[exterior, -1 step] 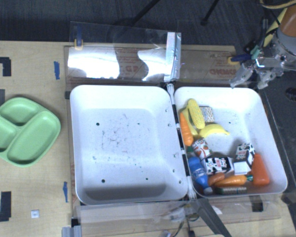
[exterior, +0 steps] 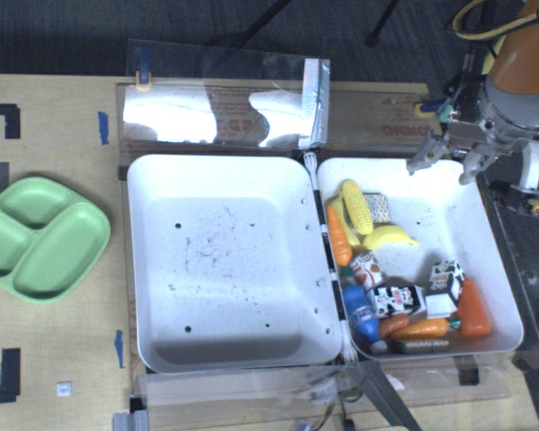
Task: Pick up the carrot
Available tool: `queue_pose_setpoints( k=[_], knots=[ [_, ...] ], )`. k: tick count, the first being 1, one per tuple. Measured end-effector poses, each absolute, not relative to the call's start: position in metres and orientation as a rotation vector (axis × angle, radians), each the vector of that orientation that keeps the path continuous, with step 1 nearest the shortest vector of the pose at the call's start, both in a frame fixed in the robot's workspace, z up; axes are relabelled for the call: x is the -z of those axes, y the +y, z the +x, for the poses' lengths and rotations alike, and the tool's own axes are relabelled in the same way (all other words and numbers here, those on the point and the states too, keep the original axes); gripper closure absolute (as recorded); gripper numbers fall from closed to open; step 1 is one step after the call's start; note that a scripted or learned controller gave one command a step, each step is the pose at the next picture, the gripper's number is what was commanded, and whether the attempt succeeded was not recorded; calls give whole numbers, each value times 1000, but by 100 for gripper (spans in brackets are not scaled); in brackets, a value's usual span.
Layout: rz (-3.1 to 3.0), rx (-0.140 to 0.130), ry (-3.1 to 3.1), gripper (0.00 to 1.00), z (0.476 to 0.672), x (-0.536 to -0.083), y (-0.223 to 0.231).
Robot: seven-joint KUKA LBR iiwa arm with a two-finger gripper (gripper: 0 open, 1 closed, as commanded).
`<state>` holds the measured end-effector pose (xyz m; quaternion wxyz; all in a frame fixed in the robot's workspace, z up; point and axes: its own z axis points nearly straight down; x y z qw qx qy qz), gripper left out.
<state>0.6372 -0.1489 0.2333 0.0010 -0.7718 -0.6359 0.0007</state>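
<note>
You get a bright, evenly lit bench, with light falling from above. Strong glare washes out the clear plastic sheet point(exterior: 225, 106) at the far side, and the right bin's point(exterior: 499, 268) far corner blooms white. The left bin point(exterior: 162, 205) shows soft shading along its near wall. The dark floor at the far edge stays dim. Detail is slightly soft and grainy throughout.

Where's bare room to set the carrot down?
Left bin has bare floor wall to wall. In the right bin, bare floor lies right of the corn and banana, under the gripper. Its left wall and front, around the carrot, are crowded.
</note>
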Motion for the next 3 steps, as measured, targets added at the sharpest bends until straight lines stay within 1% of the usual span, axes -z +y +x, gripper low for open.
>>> queue_pose_setpoints(
  k=[1, 2, 3],
  knots=[
    [-2340, 1, -2101, 0, 637, -223, -213],
    [-2392, 1, -2041, 0, 654, -340, -210],
    [-2392, 1, -2043, 0, 668, -364, -216]
  ],
)
